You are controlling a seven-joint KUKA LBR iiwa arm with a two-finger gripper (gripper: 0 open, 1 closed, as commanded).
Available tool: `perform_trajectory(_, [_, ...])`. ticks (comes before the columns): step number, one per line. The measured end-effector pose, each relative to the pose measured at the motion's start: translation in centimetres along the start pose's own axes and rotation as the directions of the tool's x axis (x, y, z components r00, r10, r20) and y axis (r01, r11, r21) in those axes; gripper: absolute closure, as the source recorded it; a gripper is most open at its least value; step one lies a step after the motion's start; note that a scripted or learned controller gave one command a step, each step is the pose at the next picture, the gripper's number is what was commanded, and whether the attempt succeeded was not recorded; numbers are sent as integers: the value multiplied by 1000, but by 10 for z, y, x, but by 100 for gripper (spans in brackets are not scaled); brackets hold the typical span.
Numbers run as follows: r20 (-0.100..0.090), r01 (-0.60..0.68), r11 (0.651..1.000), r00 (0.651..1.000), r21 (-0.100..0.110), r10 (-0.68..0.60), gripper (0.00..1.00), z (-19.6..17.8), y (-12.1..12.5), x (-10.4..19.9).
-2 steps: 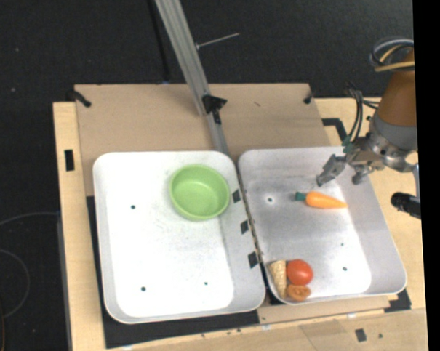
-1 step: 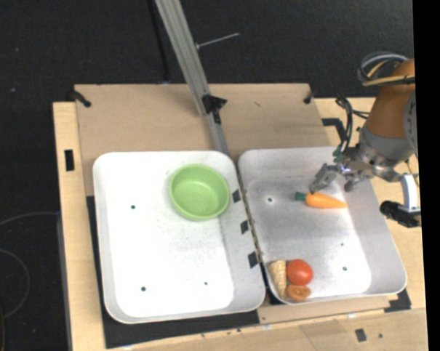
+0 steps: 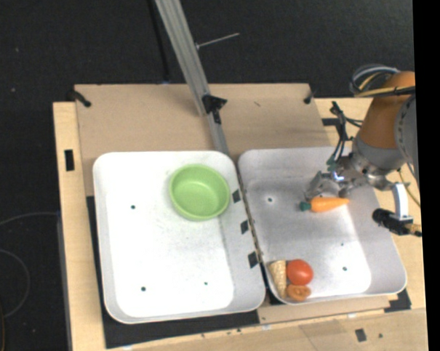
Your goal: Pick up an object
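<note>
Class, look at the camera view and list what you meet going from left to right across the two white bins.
Left bin → green bowl → right bin → tomato → toy carrot, with the claw just above it.

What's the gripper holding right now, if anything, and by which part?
Cannot be told. The gripper sits directly above the orange plastic toy carrot in the right-hand shallow white bin, near its middle, but a hold on it isn't visible.
</note>
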State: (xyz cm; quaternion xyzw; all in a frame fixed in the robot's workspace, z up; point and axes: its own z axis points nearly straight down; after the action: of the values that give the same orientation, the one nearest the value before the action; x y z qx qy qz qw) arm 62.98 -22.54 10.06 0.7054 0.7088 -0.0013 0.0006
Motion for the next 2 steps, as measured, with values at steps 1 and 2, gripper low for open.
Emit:
perform_trajectory(1, [4,4,1000,1000,-6,-4,100,-13,2,-1])
perform_trajectory(2, [0,-1,1000,1000,-9,1,100,-78,3,1])
